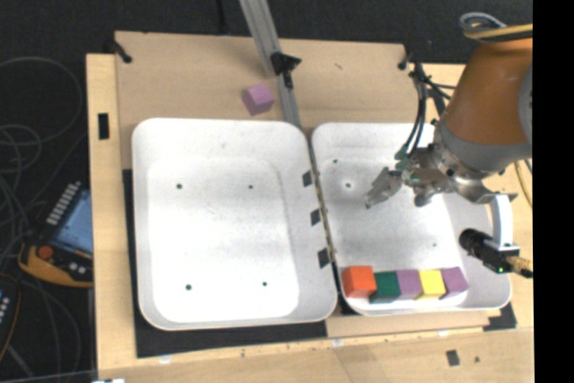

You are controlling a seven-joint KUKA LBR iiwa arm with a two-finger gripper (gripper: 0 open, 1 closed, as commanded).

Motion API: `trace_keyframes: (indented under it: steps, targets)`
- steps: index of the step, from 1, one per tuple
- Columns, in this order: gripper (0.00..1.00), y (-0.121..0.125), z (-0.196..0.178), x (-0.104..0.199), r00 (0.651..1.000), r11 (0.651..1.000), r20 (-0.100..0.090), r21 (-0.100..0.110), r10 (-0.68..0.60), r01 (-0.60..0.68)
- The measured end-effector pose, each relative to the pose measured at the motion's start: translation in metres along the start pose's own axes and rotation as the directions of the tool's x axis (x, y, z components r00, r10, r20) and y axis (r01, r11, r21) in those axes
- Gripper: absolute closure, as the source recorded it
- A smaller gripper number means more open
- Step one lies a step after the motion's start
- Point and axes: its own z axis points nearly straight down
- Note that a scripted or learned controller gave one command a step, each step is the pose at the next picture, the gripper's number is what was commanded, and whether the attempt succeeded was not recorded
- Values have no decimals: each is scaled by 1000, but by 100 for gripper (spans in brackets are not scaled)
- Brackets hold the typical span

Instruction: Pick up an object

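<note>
Blocks sit in a row along the right bin's [359,148] near edge: orange block [360,280], green block [387,285], purple block [409,282], yellow block [433,282], another purple one [454,279]; a loose purple cube [258,99] lies on the bench behind the left bin [170,148]; the gripper [393,186] hovers over the right bin, fingers spread, holding nothing.

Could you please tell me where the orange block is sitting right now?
The orange block sits in the right bin, at the left end of the row of blocks along its near edge, right beside the green block.
</note>
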Motion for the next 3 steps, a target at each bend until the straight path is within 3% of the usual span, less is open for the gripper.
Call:
trace_keyframes:
  steps: [1, 2, 3]
  targets:
    - [0, -8, 113, -65, 1000, 1000, 2, 6, 6, -6]
    - [0, -13, -52, -57, 1000, 1000, 4, -10, -3, 3]
    - [0, -25, 100, -46, 1000, 1000, -1, 8, 3, -3]
